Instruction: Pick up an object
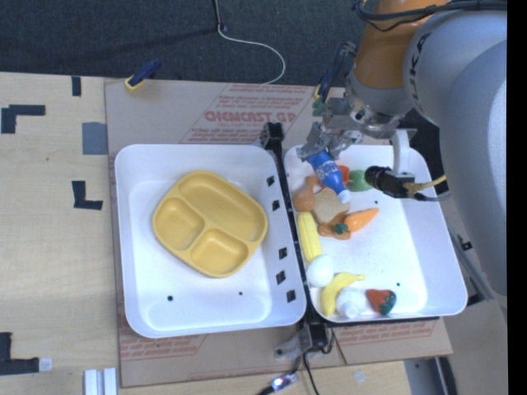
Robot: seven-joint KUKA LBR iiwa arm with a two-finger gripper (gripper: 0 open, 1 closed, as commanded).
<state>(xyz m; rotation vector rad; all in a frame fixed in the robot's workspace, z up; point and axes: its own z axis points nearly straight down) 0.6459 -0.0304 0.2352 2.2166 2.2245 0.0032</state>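
Fingers (324,156) of my arm hang over the far left corner of the right bin (416,257), and from this slant I cannot tell whether they are open, closed or gripping. Just beneath them lies a small blue bottle (332,176) with a white cap, touching the metal tips as far as I can see.

Around the bottle sits a heap of toy food: a brown bread piece (328,209), a carrot (360,218), a corn cob (309,234), a white egg (319,268), a banana (338,289) and a strawberry (380,300). The heap overlaps, so several edges are hard to separate.

A yellow divided plate (210,221) lies in the left bin (148,303). Cardboard (239,113) under the bins carries red print, upside down and too blurred for me to read, on the tabletop (49,245).
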